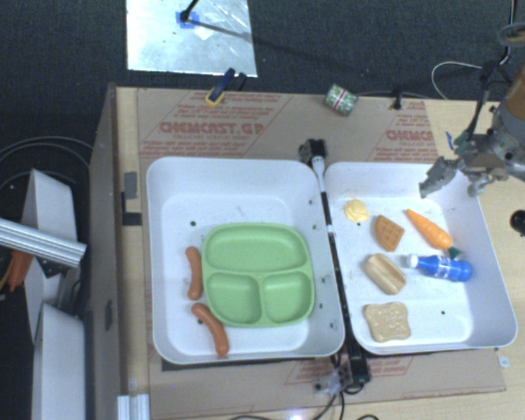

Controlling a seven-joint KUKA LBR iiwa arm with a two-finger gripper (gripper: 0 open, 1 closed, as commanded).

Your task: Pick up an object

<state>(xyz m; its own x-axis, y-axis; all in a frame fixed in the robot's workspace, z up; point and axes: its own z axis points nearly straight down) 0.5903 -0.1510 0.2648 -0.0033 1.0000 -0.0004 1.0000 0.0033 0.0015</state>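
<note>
The right bin (481,318) holds a small yellow piece (356,211), a brown waffle-like piece (388,232), an orange carrot (429,228), a blue bottle (442,268) lying on its side, a bread roll (384,273) and a toast slice (387,320). My gripper (455,183) hangs over that bin's far right corner, above and to the right of the carrot. It is open with nothing between its fingers. In the left bin (171,191) lie a green divided plate (255,254) and two sausages (192,272) (212,328).
A central divider (325,208) separates the two bins. Behind them on the cardboard sit a small green-and-white can (340,99) and a yellow-blue clip (220,87). A metal sheet (192,24) lies further back. Cables and a white box (44,234) are at the left.
</note>
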